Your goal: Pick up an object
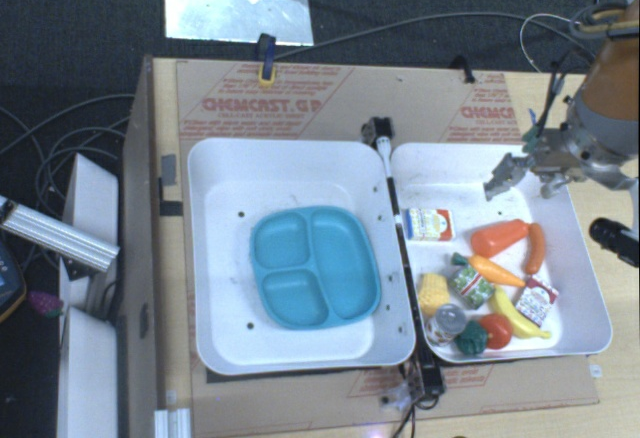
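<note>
Bench: cardboard-topped bench (300, 91) on dark carpet, two white bins side by side; we log this as the work surface.
Gripper: gripper (525, 174) hangs above the far part of the right bin (592, 311); we see two fingers spread apart, nothing between them, so no hold yet.
Arm: grey arm with orange band (612, 91) comes in from the right edge, wrist tilted toward the bin.
Nearest objects: orange pepper-like toy (498, 237) and sausage (536, 248) lie just below the gripper in view; small white carton with red print (428, 223) sits to their left near the divider.
Rest of pile: carrot (492, 271), green can (470, 286), corn (433, 294), banana (518, 315), tomato (495, 330), juice box (538, 303), and a grey roundish item (449, 318) we can't name, all crowded in the near half of the right bin, several touching.
Left bin: left bin (225, 226) bears a blue divided plate (314, 264), well apart from the gripper.
Progress: we judge the task early; no object lifted, all toys rest on the bin floor.
Left to do: choose a target, descend, close, lift. We'd guess the pepper-like toy or sausage is the closest candidate, but we can't tell which is aimed at.
Risk: crowded pile may cause a missed or double contact.
</note>
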`<move>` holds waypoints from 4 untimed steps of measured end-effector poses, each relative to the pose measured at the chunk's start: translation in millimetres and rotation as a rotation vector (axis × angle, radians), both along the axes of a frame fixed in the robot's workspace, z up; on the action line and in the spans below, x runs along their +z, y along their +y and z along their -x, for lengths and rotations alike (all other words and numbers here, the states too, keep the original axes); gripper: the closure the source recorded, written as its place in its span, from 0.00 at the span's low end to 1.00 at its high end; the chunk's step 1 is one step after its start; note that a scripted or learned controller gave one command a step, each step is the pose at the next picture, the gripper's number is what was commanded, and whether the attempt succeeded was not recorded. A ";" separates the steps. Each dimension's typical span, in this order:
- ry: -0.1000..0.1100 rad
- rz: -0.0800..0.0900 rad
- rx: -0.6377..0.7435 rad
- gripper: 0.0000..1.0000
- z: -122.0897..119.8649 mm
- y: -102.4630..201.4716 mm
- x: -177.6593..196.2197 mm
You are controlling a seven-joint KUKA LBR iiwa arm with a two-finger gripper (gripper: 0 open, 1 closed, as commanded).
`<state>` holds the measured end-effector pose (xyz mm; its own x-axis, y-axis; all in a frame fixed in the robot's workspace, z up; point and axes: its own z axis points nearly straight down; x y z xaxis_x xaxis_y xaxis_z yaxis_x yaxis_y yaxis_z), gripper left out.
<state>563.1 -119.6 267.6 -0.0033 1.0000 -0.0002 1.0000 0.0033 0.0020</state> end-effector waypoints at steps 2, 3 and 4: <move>0.001 0.000 -0.003 0.00 33.1 4.7 -183.6; -0.002 0.000 -0.002 1.00 31.8 4.6 -172.8; -0.003 -0.002 0.002 1.00 16.7 95.9 -71.1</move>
